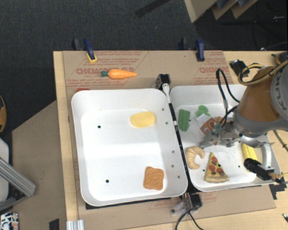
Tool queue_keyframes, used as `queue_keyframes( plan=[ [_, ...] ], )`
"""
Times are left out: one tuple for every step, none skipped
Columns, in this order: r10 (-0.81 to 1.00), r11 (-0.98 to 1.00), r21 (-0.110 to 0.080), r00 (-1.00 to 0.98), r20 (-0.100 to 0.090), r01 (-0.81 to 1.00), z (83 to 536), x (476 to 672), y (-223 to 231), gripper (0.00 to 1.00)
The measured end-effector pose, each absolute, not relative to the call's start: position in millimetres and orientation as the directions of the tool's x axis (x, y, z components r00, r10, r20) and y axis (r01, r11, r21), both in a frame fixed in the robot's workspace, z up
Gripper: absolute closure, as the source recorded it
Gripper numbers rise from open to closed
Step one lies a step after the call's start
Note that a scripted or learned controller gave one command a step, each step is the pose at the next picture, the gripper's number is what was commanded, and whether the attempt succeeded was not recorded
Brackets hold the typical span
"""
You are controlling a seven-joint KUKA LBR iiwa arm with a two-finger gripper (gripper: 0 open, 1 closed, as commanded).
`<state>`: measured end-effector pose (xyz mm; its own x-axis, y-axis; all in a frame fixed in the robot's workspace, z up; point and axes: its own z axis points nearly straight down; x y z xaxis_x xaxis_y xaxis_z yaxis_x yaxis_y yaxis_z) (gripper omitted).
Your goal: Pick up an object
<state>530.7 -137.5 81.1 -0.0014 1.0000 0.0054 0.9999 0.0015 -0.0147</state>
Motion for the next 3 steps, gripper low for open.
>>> queue_keyframes(
  plan=[
    [1.0,0.004,0.006,-0.004,-0.002,1.0,85.1,601.6,-128.7,0.0],
    [1.0,0.001,0.006,-0.001,-0.002,1.0,95.8,599.6,-129.8,1.0],
    [1.0,0.01,0.021,-0.01,0.0,1.0,224.4,672.0,-65.9,1.0]
  ],
)
